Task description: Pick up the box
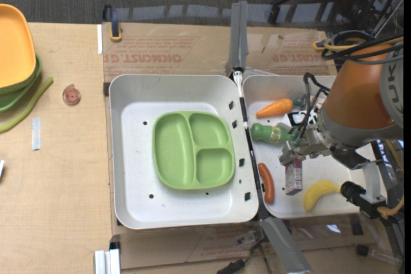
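Nearest, banana [319, 193] and sausage [266, 181] in right bin [277, 210]; between them upright purple box [294, 177], gripper [293, 152] just above, finger state impossible to tell; beyond, green bottle [270, 132], carrot [274, 107].

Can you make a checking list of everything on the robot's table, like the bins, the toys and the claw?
Surface: wooden bench with two white bins, left bin and right bin.
Job's things: small box upright in the right bin, right under the claw.
Clutter: green divided plate, carrot, green bottle, sausage, banana.
Claw: claw just above the box; grip unclear.
Cables: black and yellow cables near the arm.
Surroundings: cardboard, orange plate stack.
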Controlling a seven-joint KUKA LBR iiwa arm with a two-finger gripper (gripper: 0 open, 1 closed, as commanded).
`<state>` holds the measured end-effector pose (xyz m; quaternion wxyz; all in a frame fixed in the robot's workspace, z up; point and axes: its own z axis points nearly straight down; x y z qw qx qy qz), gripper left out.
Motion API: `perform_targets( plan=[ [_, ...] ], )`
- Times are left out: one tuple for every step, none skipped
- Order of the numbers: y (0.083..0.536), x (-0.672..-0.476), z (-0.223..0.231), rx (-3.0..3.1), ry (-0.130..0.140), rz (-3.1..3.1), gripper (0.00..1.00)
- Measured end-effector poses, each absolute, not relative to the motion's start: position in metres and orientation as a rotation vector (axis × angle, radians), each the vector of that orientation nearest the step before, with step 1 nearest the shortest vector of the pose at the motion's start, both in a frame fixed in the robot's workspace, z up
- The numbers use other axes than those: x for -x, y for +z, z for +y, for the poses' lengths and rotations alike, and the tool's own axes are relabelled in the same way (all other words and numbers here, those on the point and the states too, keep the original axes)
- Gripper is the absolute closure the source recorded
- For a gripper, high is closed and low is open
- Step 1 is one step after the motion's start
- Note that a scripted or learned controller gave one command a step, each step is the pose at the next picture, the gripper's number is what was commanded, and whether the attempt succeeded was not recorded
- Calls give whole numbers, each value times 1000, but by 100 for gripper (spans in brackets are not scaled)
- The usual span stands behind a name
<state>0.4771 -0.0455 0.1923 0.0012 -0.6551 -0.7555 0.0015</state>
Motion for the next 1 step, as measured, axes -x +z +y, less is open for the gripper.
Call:
perform_targets(
  plan=[
    [200,-478,-46,2056,8,-2371,100]
  ],
)
